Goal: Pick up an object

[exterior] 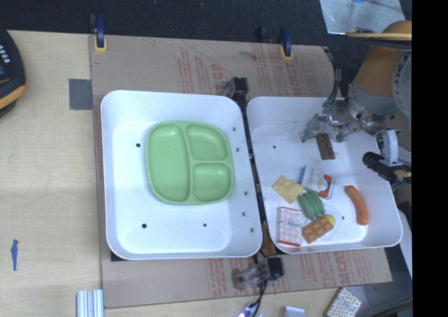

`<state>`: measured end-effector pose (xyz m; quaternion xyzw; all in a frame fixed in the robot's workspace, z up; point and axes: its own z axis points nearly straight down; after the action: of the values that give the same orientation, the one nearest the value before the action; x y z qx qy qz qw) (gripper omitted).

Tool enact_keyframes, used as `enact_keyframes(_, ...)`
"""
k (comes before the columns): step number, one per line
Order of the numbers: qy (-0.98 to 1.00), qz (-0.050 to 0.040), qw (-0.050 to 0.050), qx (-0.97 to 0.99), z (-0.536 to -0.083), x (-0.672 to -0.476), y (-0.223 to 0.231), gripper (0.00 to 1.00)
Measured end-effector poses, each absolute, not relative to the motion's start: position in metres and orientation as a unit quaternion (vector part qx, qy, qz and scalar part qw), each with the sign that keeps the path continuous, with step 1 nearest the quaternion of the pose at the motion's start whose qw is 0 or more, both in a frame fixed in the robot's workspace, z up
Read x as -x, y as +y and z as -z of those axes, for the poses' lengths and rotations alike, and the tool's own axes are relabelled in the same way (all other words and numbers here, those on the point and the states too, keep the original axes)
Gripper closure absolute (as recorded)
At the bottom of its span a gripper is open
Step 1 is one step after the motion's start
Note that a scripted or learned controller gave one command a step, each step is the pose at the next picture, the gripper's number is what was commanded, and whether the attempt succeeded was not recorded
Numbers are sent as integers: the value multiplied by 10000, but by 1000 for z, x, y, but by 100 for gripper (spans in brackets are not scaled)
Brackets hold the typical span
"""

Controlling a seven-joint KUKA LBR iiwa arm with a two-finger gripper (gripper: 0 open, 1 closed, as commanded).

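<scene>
The right bin [280, 123] holds a cluster of small items. Among them are a yellow wedge [286, 187], a blue and white packet [316, 180], a green leafy piece [311, 204], a red and white packet [289, 225] and a tan waffle piece [318, 227]. An orange-red sausage [357, 204] lies apart to their right. My gripper [325, 145] hangs low over the bin's upper right part, above bare floor. It sits just beyond the blue and white packet and touches none of the items.
The left bin [126, 224] carries a green divided plate [189, 161]. The arm's grey and orange body [381, 74] reaches in from the upper right. A dark device [8, 71] lies at the left edge of the bench.
</scene>
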<state>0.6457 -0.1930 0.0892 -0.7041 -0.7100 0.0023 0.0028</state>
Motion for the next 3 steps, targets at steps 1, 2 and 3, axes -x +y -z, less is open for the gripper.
enact_keyframes(1, -7107, -20, 5, 7035, -104, -647, -195, 100)
enact_keyframes(2, -7110, -23, 9, 7032, -103, -647, -195, 0)
enact_keyframes(3, -7098, -20, 25, 7044, -91, -634, -165, 0)
